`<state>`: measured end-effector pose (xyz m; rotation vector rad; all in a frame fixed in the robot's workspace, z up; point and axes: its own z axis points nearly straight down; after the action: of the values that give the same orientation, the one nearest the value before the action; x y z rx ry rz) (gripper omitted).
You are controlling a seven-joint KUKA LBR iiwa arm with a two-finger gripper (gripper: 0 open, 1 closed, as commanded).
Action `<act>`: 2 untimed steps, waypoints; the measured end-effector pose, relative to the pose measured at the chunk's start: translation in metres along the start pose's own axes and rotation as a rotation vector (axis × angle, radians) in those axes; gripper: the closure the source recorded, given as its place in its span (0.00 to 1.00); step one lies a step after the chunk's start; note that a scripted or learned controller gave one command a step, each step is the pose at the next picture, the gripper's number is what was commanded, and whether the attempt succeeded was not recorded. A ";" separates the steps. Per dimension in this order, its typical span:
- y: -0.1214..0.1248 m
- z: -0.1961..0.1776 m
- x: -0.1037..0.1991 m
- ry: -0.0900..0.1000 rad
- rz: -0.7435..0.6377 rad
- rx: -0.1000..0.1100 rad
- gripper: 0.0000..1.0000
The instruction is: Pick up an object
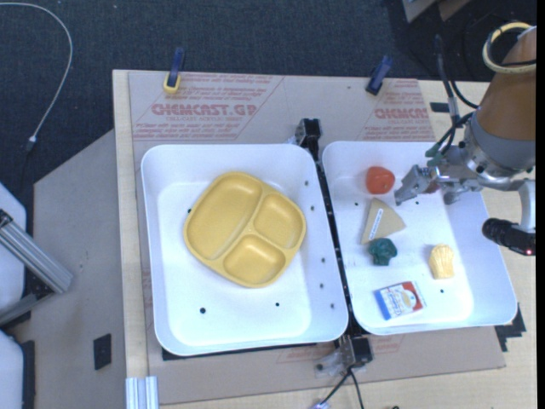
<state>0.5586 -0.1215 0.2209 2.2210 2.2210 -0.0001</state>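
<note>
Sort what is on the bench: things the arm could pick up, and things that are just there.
Could be picked:
red ball
cheese wedge
green lump
yellow corn piece
small carton

Just there:
yellow divided plate in the left bin
blue clamps

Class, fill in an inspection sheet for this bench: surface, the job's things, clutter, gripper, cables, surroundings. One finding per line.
Surface: brown board bearing the left bin and the right bin side by side.
Job's things: in the right bin, a red ball, cheese wedge, green lump, yellow piece and small red and blue carton, all lying apart.
Clutter: yellow divided plate in the left bin.
Gripper: gripper above the right bin, just right of the red ball, holding nothing seen.
Cables: white cable on the floor at left.
Surroundings: dark carpet.
</note>
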 end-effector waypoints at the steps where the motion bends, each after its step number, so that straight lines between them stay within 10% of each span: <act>1: -0.003 0.063 0.001 0.002 0.001 0.006 0.00; 2: -0.002 0.115 -0.008 0.002 0.001 0.007 0.00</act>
<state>0.5569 -0.1299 0.1064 2.2266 2.2241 -0.0054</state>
